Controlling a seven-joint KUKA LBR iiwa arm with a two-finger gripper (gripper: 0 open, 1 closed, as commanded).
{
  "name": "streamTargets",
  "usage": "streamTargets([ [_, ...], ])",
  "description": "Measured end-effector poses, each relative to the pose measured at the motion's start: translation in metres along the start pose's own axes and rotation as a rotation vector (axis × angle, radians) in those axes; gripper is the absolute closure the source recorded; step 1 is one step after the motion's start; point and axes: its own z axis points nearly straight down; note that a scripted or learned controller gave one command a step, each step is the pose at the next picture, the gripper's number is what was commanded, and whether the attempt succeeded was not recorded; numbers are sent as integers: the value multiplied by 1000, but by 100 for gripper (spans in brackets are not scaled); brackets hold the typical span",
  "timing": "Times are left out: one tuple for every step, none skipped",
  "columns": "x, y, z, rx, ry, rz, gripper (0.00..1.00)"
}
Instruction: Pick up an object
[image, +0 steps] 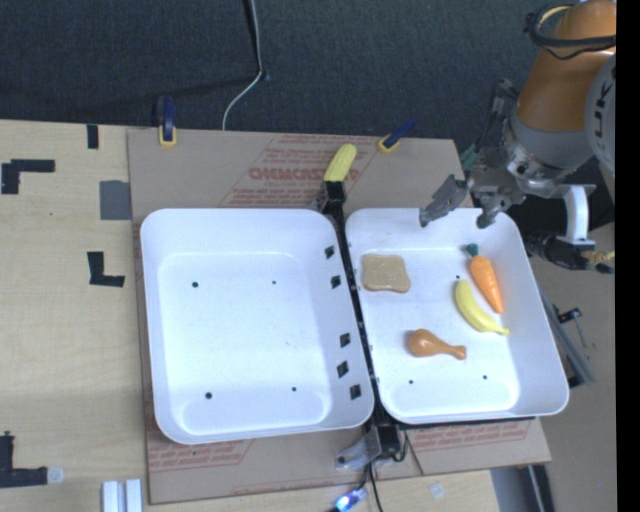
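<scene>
The right bin (520, 395) holds a slice of toast (385, 274), a chicken drumstick (433, 346), a yellow banana (476, 308) and an orange carrot (486, 281). My gripper (462, 208) hangs above the bin's far edge, up and left of the carrot, with its two fingers spread open and nothing between them. The grey arm with its orange band comes in from the upper right.
The left bin (180, 400) lies beside the right one, joined along a middle seam with black clips. A yellow clamp (339, 163) and a blue clamp (397, 135) sit on the cardboard behind the bins. A white cable runs down at the back.
</scene>
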Motion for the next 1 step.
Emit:
streamTargets([
  [-1,-20,194,6,0,0,0],
])
